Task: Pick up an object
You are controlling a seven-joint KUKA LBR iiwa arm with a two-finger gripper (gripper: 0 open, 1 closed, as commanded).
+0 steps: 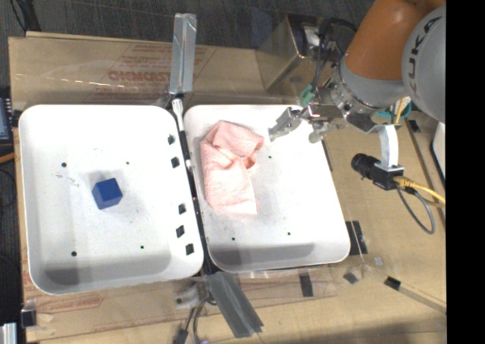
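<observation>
A crumpled pink cloth [227,168] lies in the left half of the right bin [303,214]. A small blue cube [107,192] sits in the left bin [45,153], left of its middle. My gripper [299,129] hangs over the far edge of the right bin, a little to the right of the cloth and above it. Its two fingers [282,124] are spread apart, open, with nothing between them.
The two bins meet at a central divider with black clips [182,183]. A cardboard sheet [98,70] lies behind the bins. The arm's grey and orange body [390,39] fills the upper right.
</observation>
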